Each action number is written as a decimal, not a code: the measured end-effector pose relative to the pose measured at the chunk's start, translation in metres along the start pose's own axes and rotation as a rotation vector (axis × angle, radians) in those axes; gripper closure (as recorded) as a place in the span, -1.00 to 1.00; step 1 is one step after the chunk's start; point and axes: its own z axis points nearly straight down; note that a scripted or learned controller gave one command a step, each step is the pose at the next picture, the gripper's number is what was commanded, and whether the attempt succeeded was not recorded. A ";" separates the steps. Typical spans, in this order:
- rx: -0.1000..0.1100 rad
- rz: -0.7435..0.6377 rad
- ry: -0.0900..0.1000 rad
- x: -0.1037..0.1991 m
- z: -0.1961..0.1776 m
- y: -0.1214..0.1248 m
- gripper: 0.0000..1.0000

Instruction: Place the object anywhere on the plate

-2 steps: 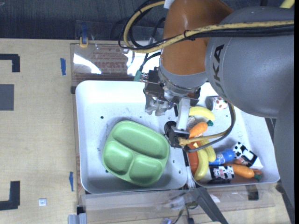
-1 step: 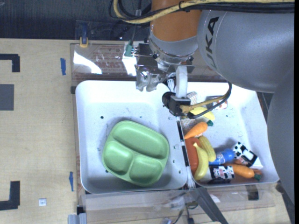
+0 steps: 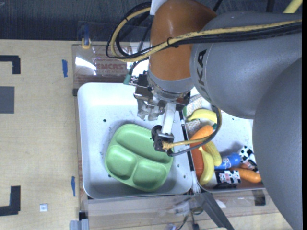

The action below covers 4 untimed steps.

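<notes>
Hand (image 3: pixel 149 111) hovers by the green plate (image 3: pixel 135 161) — clenched or released, I cannot tell. The banana (image 3: pixel 209 160) seems light and slippery — better to grip it mid-curve.

A pale wooden surface (image 3: pixel 38 143) is seen across the left, marked with black bracket-shaped corners (image 3: pixel 12 64) and a grey square (image 3: pixel 5 99). Short strips of blue tape (image 3: pixel 64 67) are stuck near a white bin (image 3: pixel 88 104). A dark floor (image 3: pixel 57 6) is shown along the top. Glare is caught by a clear panel (image 3: pixel 96 63) behind the bin.
</notes>
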 end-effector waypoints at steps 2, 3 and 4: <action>-0.003 0.007 0.001 -0.145 -0.105 -0.021 1.00; -0.001 0.075 0.001 -0.073 0.008 -0.041 1.00; -0.001 0.076 0.001 -0.073 0.008 -0.041 -1.00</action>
